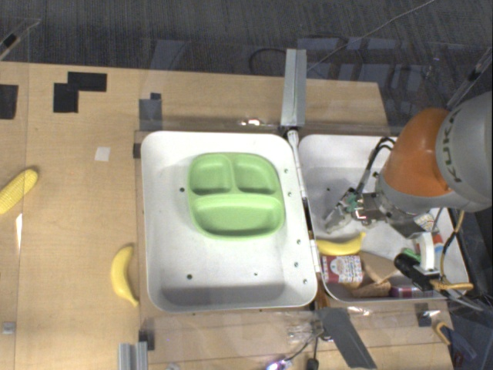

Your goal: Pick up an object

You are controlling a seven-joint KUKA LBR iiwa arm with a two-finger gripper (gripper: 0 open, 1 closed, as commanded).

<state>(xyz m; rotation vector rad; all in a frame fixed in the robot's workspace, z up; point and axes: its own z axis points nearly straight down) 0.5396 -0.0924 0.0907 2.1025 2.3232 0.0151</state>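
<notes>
- Far left on the counter (pixel 77 230), a yellow corn cob (pixel 17 191) lies at the frame's left edge, and a banana (pixel 123 274) lies lower down, just beside the left bin (pixel 158 206); both are well apart from the arm.
- Left of centre, that bin carries a green divided plate (pixel 233 193), lying flat in its upper middle, with the bin's bare white floor below it.
- Right of centre, the right bin (pixel 323 160) keeps its load along the lower edge: a second banana (pixel 340 245), and just below it a small red-labelled container (pixel 343 269) beside some brown and dark items too cluttered to name.
- Above that banana, the gripper (pixel 339 213) hangs low in the right bin, with the grey arm and its orange band (pixel 416 156) reaching in from the frame's right.
- Whether the fingers are apart or together I cannot tell; they are small and blurred against the white floor, and nothing visibly sits between them.
- My judgement: the second banana is the nearest candidate, and no grasp is made yet.
- Risk: the banana lies close to the wall between the bins, so one finger could meet the rim instead of the fruit.
- Risk: its curved, smooth skin could slip sideways out of a pinch, or roll against the container.
- Risk: the crowded lower edge could snag a descending finger on a neighbour.
</notes>
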